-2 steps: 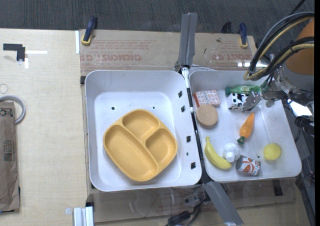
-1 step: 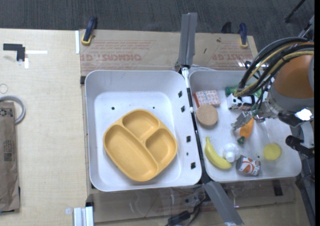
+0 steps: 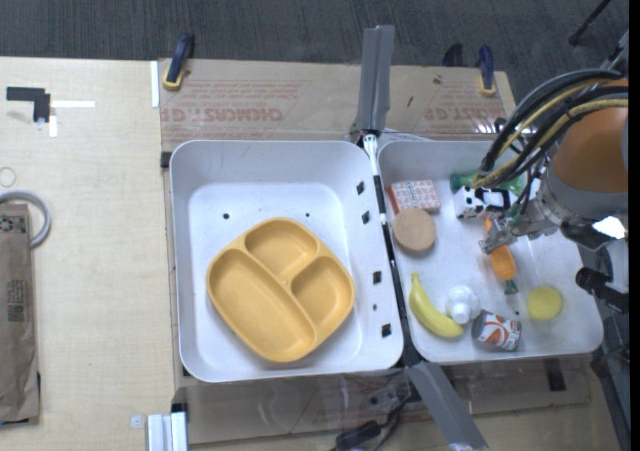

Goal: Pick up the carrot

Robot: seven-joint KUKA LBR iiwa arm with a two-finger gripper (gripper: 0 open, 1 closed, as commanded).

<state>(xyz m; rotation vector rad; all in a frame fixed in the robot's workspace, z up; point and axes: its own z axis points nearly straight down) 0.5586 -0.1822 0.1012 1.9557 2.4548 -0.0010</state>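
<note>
Left bin (image 3: 190, 269) holds a yellow divided plate (image 3: 281, 288). Right bin (image 3: 440, 154) holds the carrot (image 3: 502, 263) at centre-right, with banana (image 3: 431, 308), can (image 3: 496, 331) and lemon (image 3: 545, 303). Gripper (image 3: 497, 229) sits just above the carrot; grip state cannot be told.

Grey arm (image 3: 590, 229), orange band (image 3: 592, 151), black-and-yellow cables (image 3: 540, 114).

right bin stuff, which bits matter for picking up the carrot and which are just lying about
For the job:
carrot, in the right bin
claw, right above the carrot

Lying about:
banana
round biscuit
pink wafer block
can
lemon
white ball
cow toy
yellow plate, in the left bin
</note>
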